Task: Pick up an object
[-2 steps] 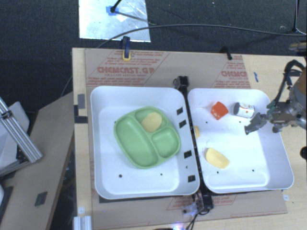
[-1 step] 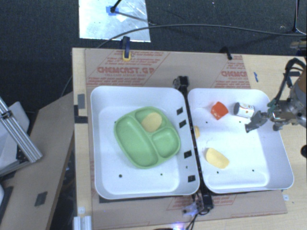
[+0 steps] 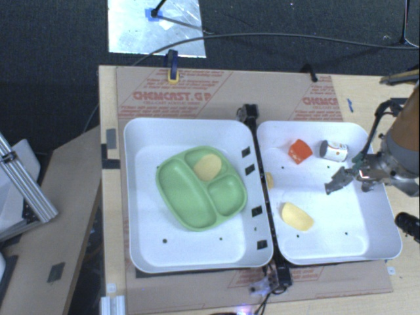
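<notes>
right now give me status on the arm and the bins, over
Gripper low over right bin, nothing seen held. Orange block, white cylinder, yellow piece loose there. Green divided plate in left bin. Path clear.

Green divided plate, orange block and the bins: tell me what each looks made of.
Green divided plate: probably molded plastic, going by its even colour, soft sheen and rounded compartment walls.
Orange block: likely plastic or foam; solid colour, matte, too small to settle.
Left bin and right bin: thin white plastic by the look, smooth, with rounded raised rims.
</notes>
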You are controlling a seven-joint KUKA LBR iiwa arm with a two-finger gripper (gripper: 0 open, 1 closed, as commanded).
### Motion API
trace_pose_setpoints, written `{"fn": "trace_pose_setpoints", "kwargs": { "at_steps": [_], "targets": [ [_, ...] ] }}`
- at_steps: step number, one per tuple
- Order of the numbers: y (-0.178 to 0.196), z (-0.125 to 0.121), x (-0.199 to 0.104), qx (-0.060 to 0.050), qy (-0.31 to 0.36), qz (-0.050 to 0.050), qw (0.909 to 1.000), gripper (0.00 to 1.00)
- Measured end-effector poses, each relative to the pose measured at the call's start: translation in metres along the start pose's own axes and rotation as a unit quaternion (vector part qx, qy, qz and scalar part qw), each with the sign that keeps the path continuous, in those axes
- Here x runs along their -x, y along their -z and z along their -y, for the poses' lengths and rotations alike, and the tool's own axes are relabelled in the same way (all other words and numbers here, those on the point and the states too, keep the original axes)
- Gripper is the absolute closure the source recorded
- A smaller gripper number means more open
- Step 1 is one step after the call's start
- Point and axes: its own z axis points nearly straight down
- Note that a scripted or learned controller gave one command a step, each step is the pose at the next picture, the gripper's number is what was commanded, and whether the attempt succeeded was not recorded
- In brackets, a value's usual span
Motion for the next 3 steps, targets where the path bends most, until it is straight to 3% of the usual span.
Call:
{"fn": "trace_pose_setpoints", "kwargs": {
  "at_steps": [2, 3],
  "targets": [
    [-0.119, -0.005, 0.008, 0.000, 0.000, 0.000, 1.0000, 0.00],
    [-0.106, -0.007, 0.008, 0.003, 0.000, 0.001, 1.0000, 1.00]
  ]
}}
